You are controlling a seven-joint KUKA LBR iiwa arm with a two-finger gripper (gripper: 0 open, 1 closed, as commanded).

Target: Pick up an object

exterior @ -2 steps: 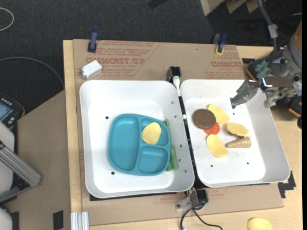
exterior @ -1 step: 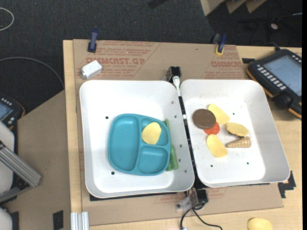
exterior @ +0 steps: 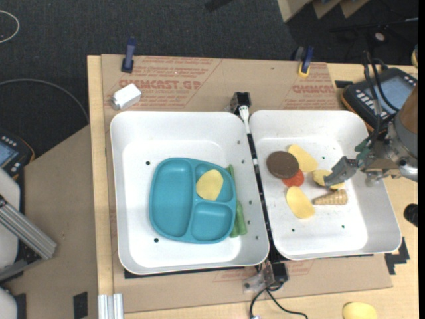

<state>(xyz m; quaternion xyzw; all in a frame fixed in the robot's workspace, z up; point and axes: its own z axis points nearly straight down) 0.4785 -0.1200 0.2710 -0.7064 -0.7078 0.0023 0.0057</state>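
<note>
A small white rectangular block (exterior: pixel 126 96) lies on the brown cardboard-covered worktop (exterior: pixel 199 78) near its far left corner, just beyond the left shallow white bin (exterior: pixel 129 244). A blue clamp (exterior: pixel 128 56) grips the worktop's far edge close by.

In the left bin, a teal plastic divided plate (exterior: pixel 174 201) sits roughly in the middle. A pale yellow oval food piece (exterior: pixel 210 185) rests in the plate's far right compartment. A green strip (exterior: pixel 237 211) lies along the plate's right edge, between the plate and the bin's right wall.

The right shallow white bin (exterior: pixel 312 244) touches the left bin along its side. Its toy food items cluster in the middle: a dark brown round disc (exterior: pixel 282 163) lies towards the bin's left, partly over a small red piece (exterior: pixel 295 177). A yellow oval piece (exterior: pixel 303 157) lies just beside the disc on its far side. Another yellow oval piece (exterior: pixel 300 203) lies nearer the bin's front edge. A tan ridged cone (exterior: pixel 330 198) lies on its side just to its right.

The gripper (exterior: pixel 337 173) comes in low from the right edge of the worktop, its fingers pointing left and down over a small yellow piece (exterior: pixel 323 177) beside the cone. Whether the fingers are spread or closed, I cannot tell.

A yellow clamp (exterior: pixel 305 62) holds the worktop's far edge above the right bin.
</note>
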